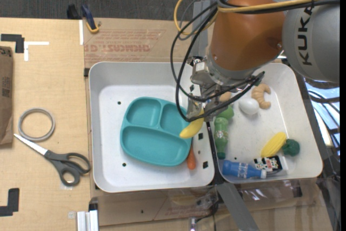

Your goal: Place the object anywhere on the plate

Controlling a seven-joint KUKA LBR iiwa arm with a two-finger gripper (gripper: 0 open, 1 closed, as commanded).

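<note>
We see the grey arm with its orange band [246, 27] reaching in from the right, its hand [201, 111] low over the inner edge of the two shallow white bins. A yellow plastic banana [191, 128] sits just under the hand, overlapping the right rim of the teal plastic plate with three compartments [153, 132], which lies in the left bin [105, 94]. Whether the hand is released or clenched on the banana, we cannot tell, because the wrist and cables hide it. An orange carrot-like toy [191, 159] lies beside the plate's lower right corner. In the right bin [311, 157] we see a green clear bottle [221, 132], a white egg [249, 106], a yellow corn cob [273, 144] and a blue bottle [240, 170]. On the tabletop left of the bins lie grey-handled scissors [57, 159] and a roll of tape [36, 123].
</note>
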